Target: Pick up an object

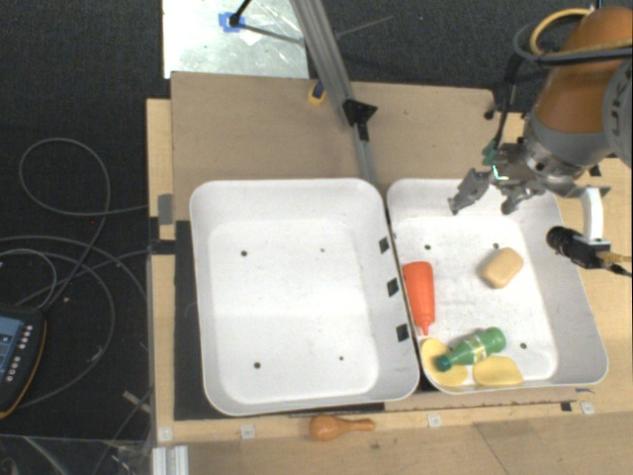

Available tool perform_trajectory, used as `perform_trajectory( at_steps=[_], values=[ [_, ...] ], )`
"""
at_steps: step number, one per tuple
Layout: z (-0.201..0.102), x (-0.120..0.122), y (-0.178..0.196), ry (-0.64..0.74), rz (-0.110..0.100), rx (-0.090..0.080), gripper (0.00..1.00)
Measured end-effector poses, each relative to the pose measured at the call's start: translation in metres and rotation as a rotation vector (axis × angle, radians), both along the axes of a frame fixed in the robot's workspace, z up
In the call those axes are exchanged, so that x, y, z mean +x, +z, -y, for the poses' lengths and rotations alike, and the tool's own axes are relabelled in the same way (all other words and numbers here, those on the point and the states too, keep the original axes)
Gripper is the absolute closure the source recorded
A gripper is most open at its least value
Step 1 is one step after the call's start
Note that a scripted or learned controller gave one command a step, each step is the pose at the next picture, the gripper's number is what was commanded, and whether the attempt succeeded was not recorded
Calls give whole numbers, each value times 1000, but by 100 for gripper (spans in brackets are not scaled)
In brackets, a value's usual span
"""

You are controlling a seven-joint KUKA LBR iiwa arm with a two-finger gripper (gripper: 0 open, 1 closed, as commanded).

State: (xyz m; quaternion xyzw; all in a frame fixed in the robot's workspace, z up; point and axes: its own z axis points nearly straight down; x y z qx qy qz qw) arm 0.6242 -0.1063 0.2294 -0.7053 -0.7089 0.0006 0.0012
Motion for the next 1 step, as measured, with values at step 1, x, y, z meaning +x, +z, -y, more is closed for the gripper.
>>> perform_trajectory(
  at_steps=[1],
  values=[
    [0, 1, 2, 0, 4, -1, 0]
  ],
)
